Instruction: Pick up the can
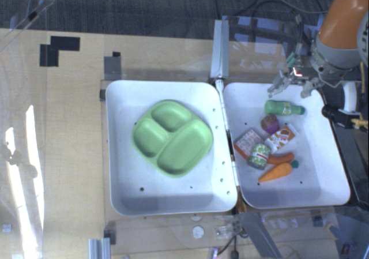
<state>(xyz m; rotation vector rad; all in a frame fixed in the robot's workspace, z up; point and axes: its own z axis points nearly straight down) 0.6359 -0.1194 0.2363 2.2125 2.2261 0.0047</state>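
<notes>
The can [260, 155], small with a green label, lies in the middle of the right bin [323, 194], touching a pink box [248, 141] and a carrot [279, 160]. My gripper [292, 87] hovers over the far edge of that bin, well behind the can and just above a green bottle [283, 108]. Its fingers [278, 85] are spread open with nothing between them. The orange band of the arm [346, 15] fills the top right corner.
Around the can lie a purple item [270, 123], a red and white carton [285, 135] and a second carrot [277, 173]. The left bin [121, 188] holds a green divided plate [173, 138]. A metal divider [219, 50] rises behind the bins.
</notes>
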